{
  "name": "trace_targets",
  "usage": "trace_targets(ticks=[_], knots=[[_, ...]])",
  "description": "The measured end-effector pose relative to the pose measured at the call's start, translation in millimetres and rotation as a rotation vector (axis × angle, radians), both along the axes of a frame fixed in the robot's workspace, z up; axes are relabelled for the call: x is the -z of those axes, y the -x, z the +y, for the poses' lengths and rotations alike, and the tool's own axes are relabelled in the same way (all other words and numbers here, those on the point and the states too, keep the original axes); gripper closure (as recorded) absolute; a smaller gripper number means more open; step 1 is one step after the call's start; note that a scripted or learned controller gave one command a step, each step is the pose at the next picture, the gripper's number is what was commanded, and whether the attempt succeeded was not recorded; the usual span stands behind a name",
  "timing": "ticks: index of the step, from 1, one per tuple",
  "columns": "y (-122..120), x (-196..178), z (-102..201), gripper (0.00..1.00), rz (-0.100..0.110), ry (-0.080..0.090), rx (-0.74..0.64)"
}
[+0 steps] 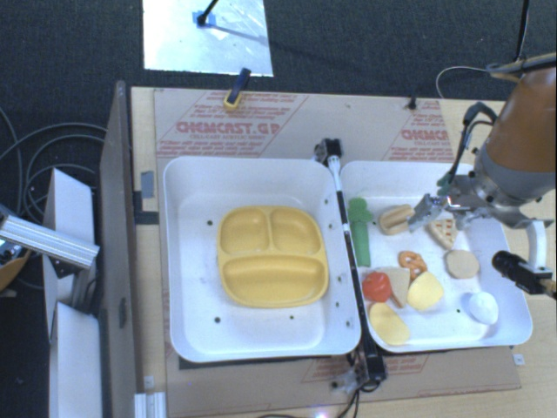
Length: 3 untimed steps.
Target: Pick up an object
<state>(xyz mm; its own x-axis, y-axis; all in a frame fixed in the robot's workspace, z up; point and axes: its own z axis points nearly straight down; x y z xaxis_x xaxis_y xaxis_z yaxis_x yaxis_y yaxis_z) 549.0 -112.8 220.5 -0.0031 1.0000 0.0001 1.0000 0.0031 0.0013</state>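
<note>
Where the grey arm (520, 151) reached in from the right, we found its tool (440, 205) low over the upper part of the right bin (522, 329). Whether the tool was released or clenched we could not tell; the wrist hid too much, and we saw nothing clearly held in it.

Just beside the tool, to its left, lay a tan bread roll (396, 219). Directly under and right of it sat a pale wedge of cheese with holes (442, 232). Nearer the front of the bin we noted a small orange pretzel (412, 261), a beige round biscuit (461, 264), and a yellow rounded piece (425, 293). A red tomato-like piece (376, 286) touched a cream wedge (399, 282). At the front lay another yellow piece (389, 325), and toward the right corner a white egg-like object (479, 306). A long green piece (359, 231) lay along the bin's left wall.

Left of the divider, the left bin (187, 233) held a yellow divided plate (271, 256) with three compartments, sitting flat.

Both bins sat on a surface covered with printed cardboard (261, 120). Behind it, a shiny silver sheet (207, 23) lay on dark carpet (52, 50).
</note>
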Motion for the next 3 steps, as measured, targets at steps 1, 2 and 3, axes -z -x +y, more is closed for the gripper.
trace_targets(ticks=[1, 2, 3], knots=[[18.3, 90.5, 4.1, 0.00, 0.010, -0.002, 0.002], [-21.2, 138.5, 3.5, 0.00, -0.001, 0.000, -0.001], [-122.0, 87.5, -52.8, 0.00, -0.016, 0.007, -0.001]])
